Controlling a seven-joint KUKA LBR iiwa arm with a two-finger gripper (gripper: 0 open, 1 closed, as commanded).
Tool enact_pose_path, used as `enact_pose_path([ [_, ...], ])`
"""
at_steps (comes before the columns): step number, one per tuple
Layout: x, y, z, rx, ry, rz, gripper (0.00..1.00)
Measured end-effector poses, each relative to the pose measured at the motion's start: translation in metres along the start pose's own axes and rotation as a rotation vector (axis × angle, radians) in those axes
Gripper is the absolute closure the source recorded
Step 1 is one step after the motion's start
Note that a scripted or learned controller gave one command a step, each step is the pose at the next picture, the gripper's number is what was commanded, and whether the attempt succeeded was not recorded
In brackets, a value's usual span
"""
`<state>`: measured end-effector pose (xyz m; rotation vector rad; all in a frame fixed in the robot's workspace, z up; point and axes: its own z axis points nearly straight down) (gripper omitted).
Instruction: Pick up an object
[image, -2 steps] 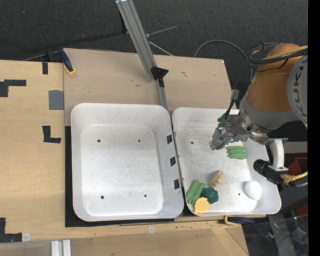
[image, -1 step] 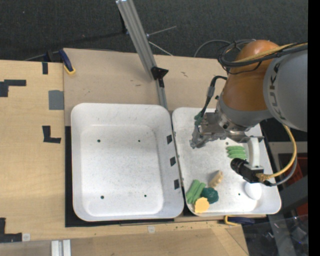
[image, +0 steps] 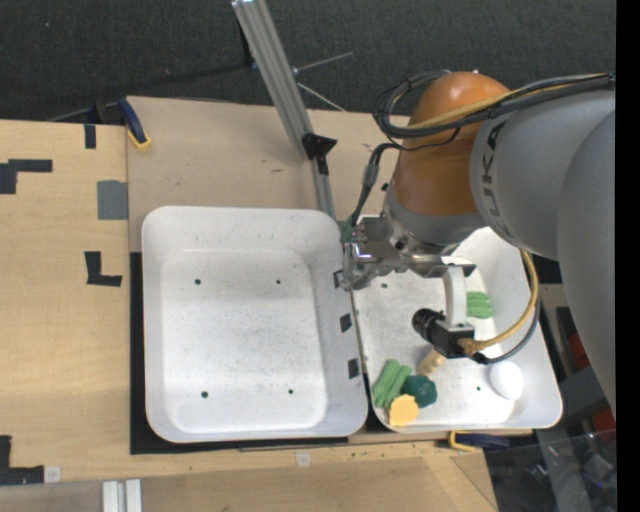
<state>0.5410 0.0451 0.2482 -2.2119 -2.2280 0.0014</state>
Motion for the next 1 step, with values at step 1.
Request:
enact_pose_path([
  [1, 0.0490, -0.0006, 0.0009, 0.000, 0.000, 0.000, 1.00],
])
